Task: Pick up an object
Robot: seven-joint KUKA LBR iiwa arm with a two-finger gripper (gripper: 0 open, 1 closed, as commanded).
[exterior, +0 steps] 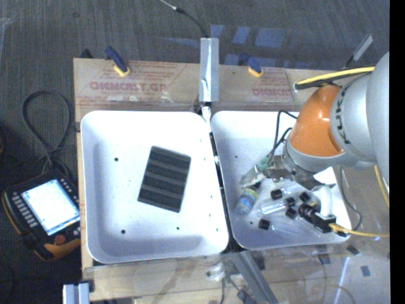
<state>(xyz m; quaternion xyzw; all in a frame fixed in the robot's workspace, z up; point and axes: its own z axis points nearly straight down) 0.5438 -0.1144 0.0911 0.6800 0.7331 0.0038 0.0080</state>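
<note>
Grey arm [354, 116] hangs over the right bin [253, 122]'s clutter; whether its jaws are parted, I cannot tell.

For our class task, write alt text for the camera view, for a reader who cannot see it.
A grey robot arm with an orange band reaches from the right into the right white bin, above a small bottle and small dark parts. The left white bin holds a dark ridged panel.
</note>
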